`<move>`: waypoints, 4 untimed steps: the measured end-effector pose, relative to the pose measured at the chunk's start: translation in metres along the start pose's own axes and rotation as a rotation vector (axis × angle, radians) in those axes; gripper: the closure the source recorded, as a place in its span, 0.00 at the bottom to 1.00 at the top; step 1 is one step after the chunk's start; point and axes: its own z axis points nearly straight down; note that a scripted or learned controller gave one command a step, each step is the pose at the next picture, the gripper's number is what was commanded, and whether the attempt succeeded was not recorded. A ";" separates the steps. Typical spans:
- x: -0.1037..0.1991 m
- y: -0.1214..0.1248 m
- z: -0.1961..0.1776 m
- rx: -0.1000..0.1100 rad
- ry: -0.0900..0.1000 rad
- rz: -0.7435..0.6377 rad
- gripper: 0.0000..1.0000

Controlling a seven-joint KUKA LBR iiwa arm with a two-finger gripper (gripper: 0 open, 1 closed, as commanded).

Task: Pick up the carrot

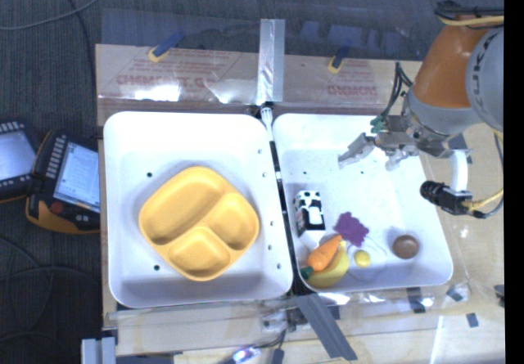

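The orange carrot point(324, 252) lies in the right bin point(426, 215) near its front left corner, resting on a yellow banana point(331, 272). My gripper point(378, 151) hangs over the back part of the right bin, well behind and to the right of the carrot. Its two fingers point(354, 150) are spread apart with nothing between them.
Around the carrot lie a purple piece point(351, 227), a small yellow item point(362, 257), a brown ball point(404, 246) and a black-and-white toy point(309, 210). The left bin point(131, 141) holds a yellow divided plate point(199, 222). A pendant point(65, 182) sits left of the bench.
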 end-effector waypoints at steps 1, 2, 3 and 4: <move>0.027 -0.061 0.008 0.000 -0.001 0.000 0.00; 0.022 -0.109 0.079 0.002 0.001 0.037 0.00; 0.041 -0.105 0.099 -0.016 -0.009 -0.089 0.00; 0.043 -0.103 0.099 -0.019 -0.011 -0.424 0.00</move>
